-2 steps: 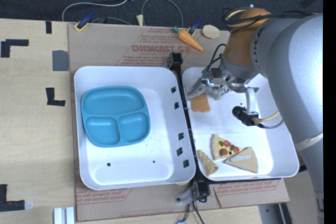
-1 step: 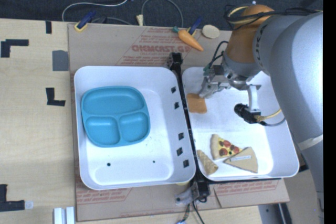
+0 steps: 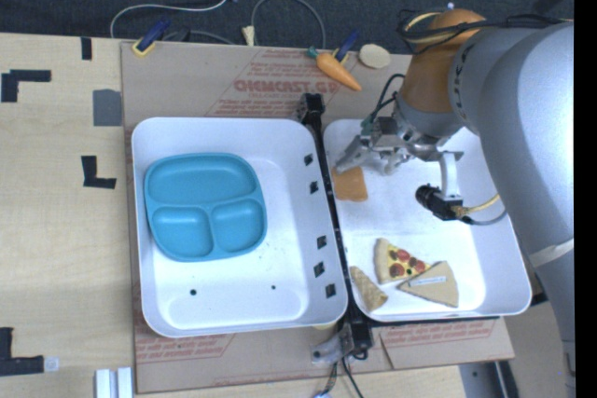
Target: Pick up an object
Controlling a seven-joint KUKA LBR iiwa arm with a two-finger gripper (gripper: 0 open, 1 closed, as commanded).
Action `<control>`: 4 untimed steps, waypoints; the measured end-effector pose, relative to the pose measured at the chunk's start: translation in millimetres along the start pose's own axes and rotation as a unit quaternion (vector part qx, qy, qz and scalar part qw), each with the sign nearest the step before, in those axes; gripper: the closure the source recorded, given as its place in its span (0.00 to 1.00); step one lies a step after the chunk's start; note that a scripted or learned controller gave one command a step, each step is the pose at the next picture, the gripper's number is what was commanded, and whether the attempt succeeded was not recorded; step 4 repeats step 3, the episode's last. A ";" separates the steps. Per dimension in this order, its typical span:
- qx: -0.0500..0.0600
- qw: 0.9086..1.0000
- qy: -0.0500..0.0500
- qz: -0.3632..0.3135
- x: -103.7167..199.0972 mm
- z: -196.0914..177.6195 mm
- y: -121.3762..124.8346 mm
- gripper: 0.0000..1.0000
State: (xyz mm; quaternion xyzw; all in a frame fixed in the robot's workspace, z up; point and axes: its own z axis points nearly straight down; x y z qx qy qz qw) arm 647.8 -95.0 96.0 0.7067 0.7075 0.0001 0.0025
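Your arm (image 3: 508, 98) enters from the right and bends over the far part of the right bin (image 3: 494, 242), with the orange band (image 3: 431, 75) sitting just above the wrist. The gripper (image 3: 359, 156) points left and down toward the bin's far left corner, close to the divider between the two bins. Whether it is spread or closed cannot be determined from this angle, and nothing is visibly caught in it. Directly below the gripper tip you will find a tan, bread-like piece (image 3: 351, 185) lying flat on the bin floor; contact between the two cannot be confirmed. Toward the near side of the same bin lie a pizza slice (image 3: 398, 261), a tan wedge (image 3: 432, 283) just to its right, and a small brown piece (image 3: 367, 288) by the near left corner. The left bin (image 3: 168, 294) holds a blue divided plate (image 3: 205, 206) with three compartments, set toward its left side. On the cardboard sheet (image 3: 261, 84) beyond the bins you will see a toy carrot (image 3: 338, 72) and, just to its right, a pale round object (image 3: 375, 57).
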 end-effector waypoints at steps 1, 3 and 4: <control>0.001 1.000 0.002 0.000 -13.6 10.7 1.0 0.00; 0.000 1.000 0.001 0.000 -5.2 9.5 -10.8 0.00; 0.000 1.000 0.001 0.000 -5.2 9.5 -10.8 0.00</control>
